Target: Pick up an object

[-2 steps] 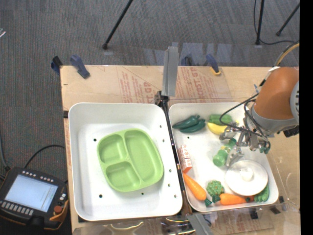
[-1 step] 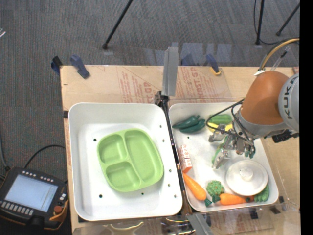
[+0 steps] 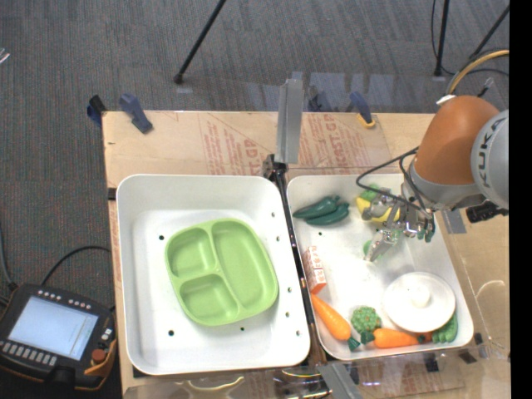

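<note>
Reaching in from the right, the grey arm (image 3: 465, 152) with its orange band hangs over the upper part of the right bin (image 3: 462, 302). Its gripper (image 3: 384, 241) sits low above the white floor there, and whether it is clenched or released cannot be told from this slant. Nothing can be made out in its grasp.

Just left of the gripper, near the bin's top left corner, lies a dark green pepper (image 3: 324, 211); its long axis runs left to right with a slight tilt, the right end a little higher. A yellow item (image 3: 371, 206) shows just beside the wrist, partly hidden, so its shape is unclear.

Along the bin's left wall a small red-and-white packet (image 3: 315, 269) lies with its long axis running up and down the view. Below it an orange carrot (image 3: 331, 317) lies on a diagonal from upper left to lower right. A second carrot (image 3: 394, 337) lies nearly level along the bottom wall, and a broccoli floret (image 3: 364, 318) sits between the two. A round white lid-like dish (image 3: 418, 301) rests in the lower right corner.

The left bin (image 3: 137, 223) bears a light green divided plate (image 3: 221, 270), lying flat, well apart from the gripper.
</note>
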`<control>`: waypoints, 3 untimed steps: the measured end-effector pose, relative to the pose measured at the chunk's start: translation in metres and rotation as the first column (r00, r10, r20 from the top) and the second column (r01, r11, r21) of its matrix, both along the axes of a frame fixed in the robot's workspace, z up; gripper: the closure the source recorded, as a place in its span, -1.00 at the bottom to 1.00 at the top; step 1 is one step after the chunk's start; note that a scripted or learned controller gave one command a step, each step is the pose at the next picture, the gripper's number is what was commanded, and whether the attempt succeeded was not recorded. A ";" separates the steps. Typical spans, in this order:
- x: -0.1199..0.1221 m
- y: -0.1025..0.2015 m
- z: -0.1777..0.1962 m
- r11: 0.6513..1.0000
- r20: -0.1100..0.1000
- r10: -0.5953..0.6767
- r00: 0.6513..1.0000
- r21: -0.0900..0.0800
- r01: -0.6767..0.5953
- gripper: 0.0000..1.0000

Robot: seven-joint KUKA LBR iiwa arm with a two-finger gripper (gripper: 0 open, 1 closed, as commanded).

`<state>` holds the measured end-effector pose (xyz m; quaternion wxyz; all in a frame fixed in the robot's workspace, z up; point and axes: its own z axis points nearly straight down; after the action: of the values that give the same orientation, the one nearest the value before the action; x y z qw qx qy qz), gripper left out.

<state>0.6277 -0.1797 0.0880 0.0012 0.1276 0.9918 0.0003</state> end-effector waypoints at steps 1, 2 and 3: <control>0.010 -0.025 -0.002 0.994 -0.013 -0.109 0.994 0.004 0.110 -1.00; 0.004 0.033 0.000 0.970 -0.001 -0.241 0.970 0.002 0.241 -1.00; 0.010 0.005 0.000 0.944 -0.005 -0.329 0.944 0.000 0.329 -1.00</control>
<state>0.6380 -0.1748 0.0877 -0.0013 0.2915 0.9566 0.0001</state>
